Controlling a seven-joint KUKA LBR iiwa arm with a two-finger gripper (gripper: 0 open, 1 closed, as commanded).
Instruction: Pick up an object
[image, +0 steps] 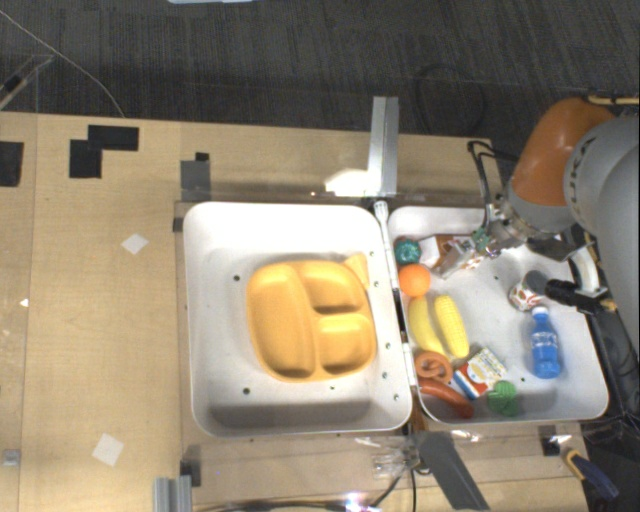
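Note:
The right bin (575, 405) holds several small items. A teal ball (407, 250) and an orange (414, 280) lie at its left wall. Below them a banana (422, 325) and a corn cob (450, 325) lie side by side. A red item (437, 368), a small carton (478, 372) and a green piece (503, 398) sit at the front. A blue bottle (545, 345) and a small can (524, 295) lie to the right. My gripper (484, 240) is low at the back of this bin, right beside a brown and silver packet (452, 257).
The left bin (210, 330) holds a yellow divided tray (305, 315). A metal post (384, 145) stands behind the seam between the bins. The grey and orange arm (575, 165) hangs over the right bin's back right corner. Cables run along the right edge.

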